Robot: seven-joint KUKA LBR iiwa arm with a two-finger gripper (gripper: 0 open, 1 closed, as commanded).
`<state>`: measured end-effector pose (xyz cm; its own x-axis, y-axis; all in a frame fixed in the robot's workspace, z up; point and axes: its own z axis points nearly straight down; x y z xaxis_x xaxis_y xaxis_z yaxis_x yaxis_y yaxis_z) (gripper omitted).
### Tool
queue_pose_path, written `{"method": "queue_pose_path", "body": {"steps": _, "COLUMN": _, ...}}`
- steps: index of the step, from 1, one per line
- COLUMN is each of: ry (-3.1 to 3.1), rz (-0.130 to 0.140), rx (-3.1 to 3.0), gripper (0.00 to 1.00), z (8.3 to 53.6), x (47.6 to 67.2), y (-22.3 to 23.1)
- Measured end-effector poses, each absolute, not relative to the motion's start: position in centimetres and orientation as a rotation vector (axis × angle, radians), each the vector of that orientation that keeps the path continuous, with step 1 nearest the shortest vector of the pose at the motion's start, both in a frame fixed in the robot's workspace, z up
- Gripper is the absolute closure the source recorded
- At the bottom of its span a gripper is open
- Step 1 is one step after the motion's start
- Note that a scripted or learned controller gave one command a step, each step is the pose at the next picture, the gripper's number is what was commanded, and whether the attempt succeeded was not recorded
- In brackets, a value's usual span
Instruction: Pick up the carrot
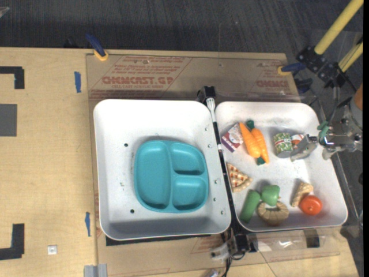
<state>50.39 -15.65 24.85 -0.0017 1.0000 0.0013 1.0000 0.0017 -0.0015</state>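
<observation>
The carrot (254, 142) is orange with a green top and lies slanted in the upper left part of the right bin (331, 178). It sits between a small purple and white packet (232, 137) on its left and a green can (282, 143) on its right. My gripper (304, 147) reaches in from the right edge and hangs low over the bin just right of the can, about a hand's width from the carrot. Nothing is seen held in it.
The left bin (109, 154) holds a teal divided plate (171, 175). In the right bin also lie a pizza slice (237, 178), a green vegetable (251, 205), a round bun (273, 212), a bread piece (301, 192) and a red tomato (311, 205).
</observation>
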Motion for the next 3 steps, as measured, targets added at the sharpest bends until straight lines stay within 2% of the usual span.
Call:
{"method": "queue_pose_path", "body": {"steps": 1, "ry": -2.398, "rz": -0.005, "rx": -2.039, "gripper": 0.00, "z": 9.7, "x": 51.6, "y": -13.6}}
{"method": "queue_pose_path", "body": {"steps": 2, "ry": -2.283, "rz": -0.006, "rx": -2.173, "gripper": 0.00, "z": 8.9, "x": 55.9, "y": -11.6}}
{"method": "queue_pose_path", "body": {"steps": 3, "ry": -2.287, "rz": -0.014, "rx": -2.177, "gripper": 1.00, "z": 10.1, "x": 56.1, "y": -11.6}}
